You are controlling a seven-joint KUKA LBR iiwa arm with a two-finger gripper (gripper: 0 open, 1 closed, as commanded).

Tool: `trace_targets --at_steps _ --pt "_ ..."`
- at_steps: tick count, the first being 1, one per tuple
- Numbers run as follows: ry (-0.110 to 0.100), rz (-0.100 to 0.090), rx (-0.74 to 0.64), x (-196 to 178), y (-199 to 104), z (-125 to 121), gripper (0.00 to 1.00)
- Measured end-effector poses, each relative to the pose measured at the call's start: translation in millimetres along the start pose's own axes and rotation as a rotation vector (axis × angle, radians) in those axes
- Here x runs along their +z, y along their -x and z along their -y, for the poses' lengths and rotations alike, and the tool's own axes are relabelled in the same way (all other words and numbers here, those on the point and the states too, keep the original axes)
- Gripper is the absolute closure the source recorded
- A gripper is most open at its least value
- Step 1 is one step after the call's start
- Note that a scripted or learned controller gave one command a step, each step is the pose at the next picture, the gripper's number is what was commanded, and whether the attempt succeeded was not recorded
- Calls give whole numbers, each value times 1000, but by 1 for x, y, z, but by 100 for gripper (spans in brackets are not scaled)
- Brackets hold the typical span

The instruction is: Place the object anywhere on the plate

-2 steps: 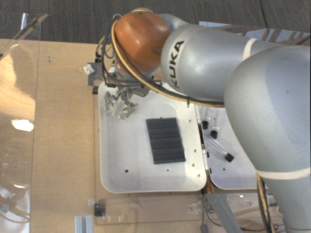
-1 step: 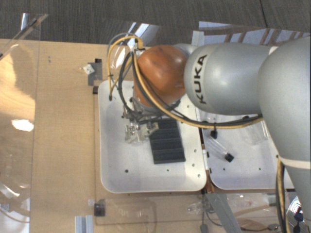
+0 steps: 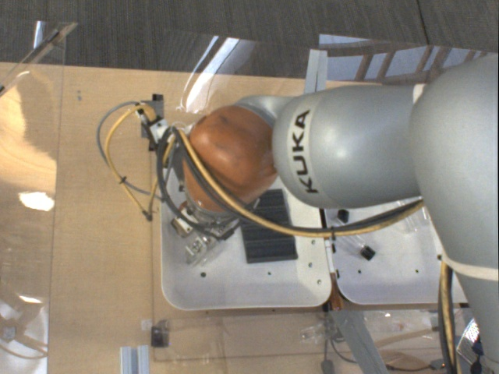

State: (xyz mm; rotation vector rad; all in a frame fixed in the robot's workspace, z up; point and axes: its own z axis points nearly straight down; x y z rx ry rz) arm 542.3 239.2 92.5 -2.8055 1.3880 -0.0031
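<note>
As we look down on the table (image 3: 93, 209) at a slant, we see the grey arm (image 3: 359, 146) reach in from the right and cover much of the two white bins. Its orange band (image 3: 230, 162) sits above the wrist, over the upper part of the left bin (image 3: 234, 287). Yellow and black cables (image 3: 129, 154) loop out from the wrist toward the left, over the wooden surface.

Below the orange band, the hand (image 3: 199, 244) points down into the left bin, near its left edge. We see metal parts there close to the white floor, but we cannot tell whether the hand is open, closed or gripping anything, since the wrist and cables hide most of it.

Just to the right of the hand, a dark ribbed rectangular object (image 3: 269, 232) lies flat on the floor of the left bin, partly under the arm. We cannot tell whether this is the plate or the thing to be placed; it lies beside the hand, not between its parts.

We find a small black object (image 3: 367, 252) on the floor of the right bin (image 3: 390, 279), near its left wall, well apart from the hand and separated from it by the wall between the two bins.
</note>
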Motion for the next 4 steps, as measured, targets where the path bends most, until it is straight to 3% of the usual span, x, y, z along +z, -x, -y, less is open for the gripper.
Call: trace_targets --at_steps 1,2,3,4 --pt "3 -3 43 -57 -14 -69 100" --pt "-3 -6 338 1 22 -49 100" --pt "1 -2 59 -153 7 -61 100" --pt "6 -1 232 -56 31 -44 100"
